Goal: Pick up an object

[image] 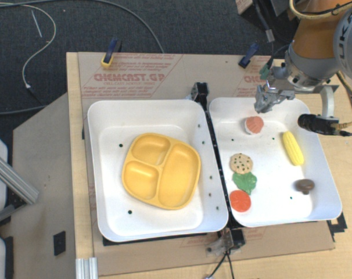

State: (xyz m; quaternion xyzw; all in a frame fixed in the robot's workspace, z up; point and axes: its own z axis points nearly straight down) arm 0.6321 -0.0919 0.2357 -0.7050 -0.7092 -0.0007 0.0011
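- Nearest the camera, a red disc (240, 200), a green piece (245, 182) and a cookie (241, 163) line the right bin's (269, 214) left side; a yellow divided plate (161, 170) fills the left bin (100, 156).
- A corn cob (292, 147) lies lengthwise mid-bin.
- Farther back, a pink round piece (254, 125) sits just below-left of the gripper (266, 104), likeliest target.
- Whether its fingers are spread cannot be told.

Bare floor separates the corn (292, 147) from the cookie (241, 163), open for passage.
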